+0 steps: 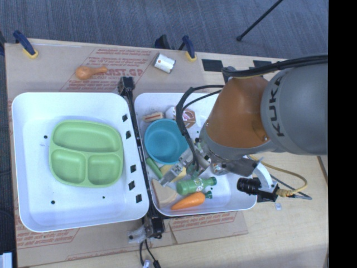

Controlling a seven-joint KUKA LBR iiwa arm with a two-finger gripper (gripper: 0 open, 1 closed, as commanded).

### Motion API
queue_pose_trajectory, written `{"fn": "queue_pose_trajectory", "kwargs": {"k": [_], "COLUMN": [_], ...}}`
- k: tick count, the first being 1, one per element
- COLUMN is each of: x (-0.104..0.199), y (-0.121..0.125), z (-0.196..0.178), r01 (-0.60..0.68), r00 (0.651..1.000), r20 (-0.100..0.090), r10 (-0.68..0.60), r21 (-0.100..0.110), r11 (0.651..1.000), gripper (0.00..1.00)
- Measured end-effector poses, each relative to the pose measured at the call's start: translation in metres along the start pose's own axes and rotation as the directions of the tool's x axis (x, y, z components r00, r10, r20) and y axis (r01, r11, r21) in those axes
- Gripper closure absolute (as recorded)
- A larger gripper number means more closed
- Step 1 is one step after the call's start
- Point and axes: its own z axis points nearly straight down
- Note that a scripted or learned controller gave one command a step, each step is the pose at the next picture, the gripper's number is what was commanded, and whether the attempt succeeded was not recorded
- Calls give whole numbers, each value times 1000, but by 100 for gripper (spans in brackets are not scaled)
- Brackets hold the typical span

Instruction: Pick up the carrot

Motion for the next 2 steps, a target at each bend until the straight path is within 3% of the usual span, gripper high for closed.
{"fn": "queue_pose_trajectory", "kwargs": {"k": [1, 2], "x": [-57, -96], "y": [14, 6], "z": [71, 9], "r01": [-135, -194], "r00": [991, 981], "r20": [2, 8], "r10": [135, 194], "r21": [-1, -6], "r11": [991, 981], "gripper": [0, 0]}}
